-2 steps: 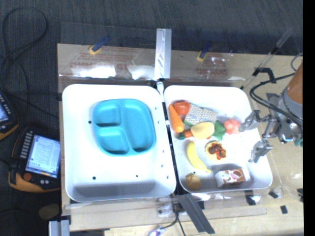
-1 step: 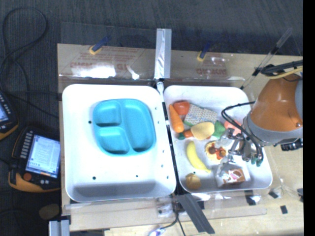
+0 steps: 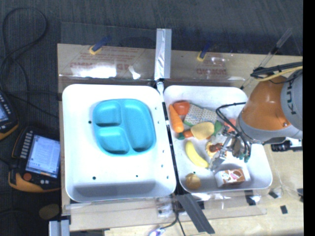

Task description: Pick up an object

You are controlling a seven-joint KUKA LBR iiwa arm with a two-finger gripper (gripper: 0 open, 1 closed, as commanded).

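Arm w/ orange band (image 3: 266,107) reaches into right bin (image 3: 256,181); gripper (image 3: 222,149) low among toys, just right of banana (image 3: 195,154), by yellow pear-like piece (image 3: 203,130). Can't tell if jaws are spread or pinching anything. Carrot (image 3: 175,118), small box (image 3: 231,176) also in right bin. Left bin (image 3: 78,171) has blue tray (image 3: 124,126)

Two white bins (image 3: 74,132), one blue tray (image 3: 123,126), one banana (image 3: 195,154).

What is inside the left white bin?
The left white bin holds one blue tray with three compartments, and nothing lies in them. What is under the tray cannot be seen, because the tray covers it.
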